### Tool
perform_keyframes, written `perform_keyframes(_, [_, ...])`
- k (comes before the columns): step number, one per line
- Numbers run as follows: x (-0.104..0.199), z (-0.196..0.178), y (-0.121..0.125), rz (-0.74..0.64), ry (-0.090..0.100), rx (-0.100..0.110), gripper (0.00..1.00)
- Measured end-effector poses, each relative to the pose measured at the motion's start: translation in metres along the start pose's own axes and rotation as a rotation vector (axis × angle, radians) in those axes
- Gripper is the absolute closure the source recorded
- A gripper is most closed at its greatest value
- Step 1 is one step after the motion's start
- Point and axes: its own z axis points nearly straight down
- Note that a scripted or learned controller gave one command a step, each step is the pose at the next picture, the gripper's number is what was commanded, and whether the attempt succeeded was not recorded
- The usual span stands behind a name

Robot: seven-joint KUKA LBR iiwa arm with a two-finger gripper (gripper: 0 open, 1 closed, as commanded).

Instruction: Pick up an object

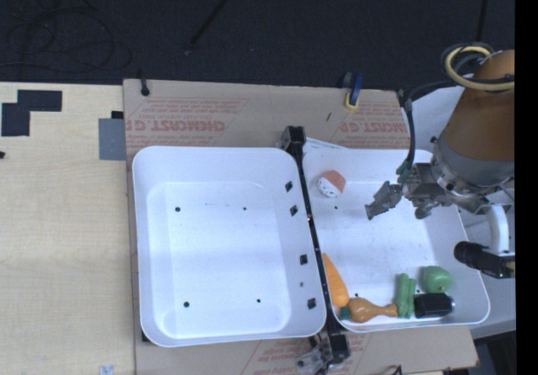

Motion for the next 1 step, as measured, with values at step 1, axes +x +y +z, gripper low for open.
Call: perform_keyframes(1, [-0.0772, -0.164, 0.0164, 0.005, -0.009, -0.019, 0.0])
